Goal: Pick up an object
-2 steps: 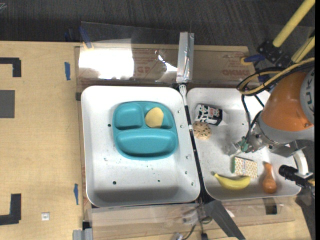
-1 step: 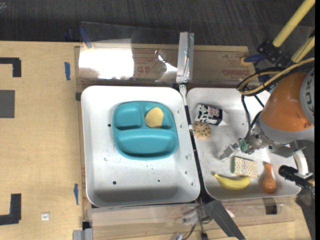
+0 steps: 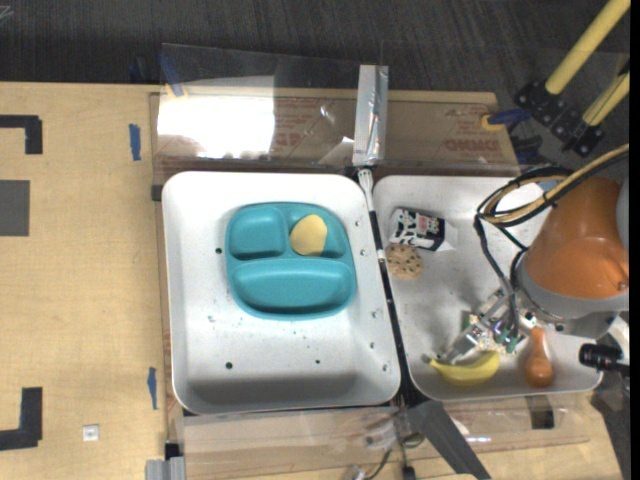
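Wooden bench bears two white bins side by side.

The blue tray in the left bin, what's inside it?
The blue tray has three compartments. A yellow, rounded object sits in the upper right one. The upper left and the long lower compartment hold nothing visible. Whatever lies under the yellow object is covered.
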You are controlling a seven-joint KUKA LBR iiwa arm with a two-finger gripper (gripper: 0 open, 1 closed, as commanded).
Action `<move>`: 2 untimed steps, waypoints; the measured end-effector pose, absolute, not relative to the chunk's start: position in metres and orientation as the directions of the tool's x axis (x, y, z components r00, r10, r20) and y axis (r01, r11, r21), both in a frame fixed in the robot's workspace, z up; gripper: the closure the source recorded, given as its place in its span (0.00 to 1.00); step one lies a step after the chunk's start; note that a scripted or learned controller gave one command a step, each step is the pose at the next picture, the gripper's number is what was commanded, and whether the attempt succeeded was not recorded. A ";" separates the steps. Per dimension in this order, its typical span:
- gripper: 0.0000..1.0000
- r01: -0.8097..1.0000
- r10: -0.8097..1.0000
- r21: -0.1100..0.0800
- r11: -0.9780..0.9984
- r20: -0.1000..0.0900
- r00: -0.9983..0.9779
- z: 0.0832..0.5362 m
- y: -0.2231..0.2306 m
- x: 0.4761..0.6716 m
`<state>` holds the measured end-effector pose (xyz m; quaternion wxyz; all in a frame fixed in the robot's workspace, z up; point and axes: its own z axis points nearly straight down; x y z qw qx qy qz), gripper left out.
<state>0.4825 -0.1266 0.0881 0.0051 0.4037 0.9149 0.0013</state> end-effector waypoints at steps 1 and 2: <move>0.00 0.980 0.980 0.008 0.198 -0.002 -0.198 0.088 -0.132 0.482; 0.00 0.874 0.874 0.004 0.487 -0.003 -0.487 0.099 -0.115 0.551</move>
